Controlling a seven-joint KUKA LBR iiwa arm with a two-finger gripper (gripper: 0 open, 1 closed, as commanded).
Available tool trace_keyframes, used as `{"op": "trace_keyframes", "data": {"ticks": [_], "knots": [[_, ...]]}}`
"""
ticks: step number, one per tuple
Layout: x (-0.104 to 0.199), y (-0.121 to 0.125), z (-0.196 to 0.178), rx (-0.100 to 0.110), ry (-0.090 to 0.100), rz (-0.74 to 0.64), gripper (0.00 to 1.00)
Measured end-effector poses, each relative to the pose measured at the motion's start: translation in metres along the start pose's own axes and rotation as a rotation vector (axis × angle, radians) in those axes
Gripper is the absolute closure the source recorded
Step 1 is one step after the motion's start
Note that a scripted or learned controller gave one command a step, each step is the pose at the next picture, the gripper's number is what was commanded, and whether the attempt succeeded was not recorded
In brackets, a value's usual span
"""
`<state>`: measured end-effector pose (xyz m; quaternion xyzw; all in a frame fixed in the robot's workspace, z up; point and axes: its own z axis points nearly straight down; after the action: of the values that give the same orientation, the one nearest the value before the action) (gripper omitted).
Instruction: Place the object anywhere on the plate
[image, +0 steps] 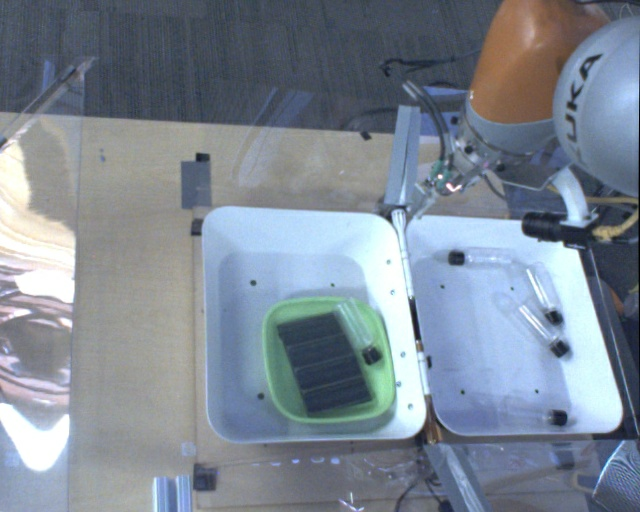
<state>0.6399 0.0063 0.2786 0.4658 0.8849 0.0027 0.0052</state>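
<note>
A green plate (276, 372) sits in the left bin (230, 300), toward its front right. A dark ribbed block (322, 362) lies on the plate. Beside the block, a clear tube with a black cap (358, 332) rests on the plate's right side. The gripper (443, 184) hangs above the back edge where the two bins meet, away from the plate and from the tubes. The grey and orange arm (540, 70) comes in from the top right.
The right bin (600, 400) holds several more clear tubes with black caps: one at the back (480, 258), two at the right (543, 295) (540, 330), one near the front (530, 410). A metal post (402, 160) stands behind the bins' shared wall.
</note>
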Motion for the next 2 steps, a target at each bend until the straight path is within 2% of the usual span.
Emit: {"op": "trace_keyframes", "data": {"ticks": [1,2], "knots": [[0.039,0.017,0.093,0.004,0.004,-0.057,1.0],[0.007,0.033,-0.104,-0.002,-0.001,-0.188,1.0]]}}
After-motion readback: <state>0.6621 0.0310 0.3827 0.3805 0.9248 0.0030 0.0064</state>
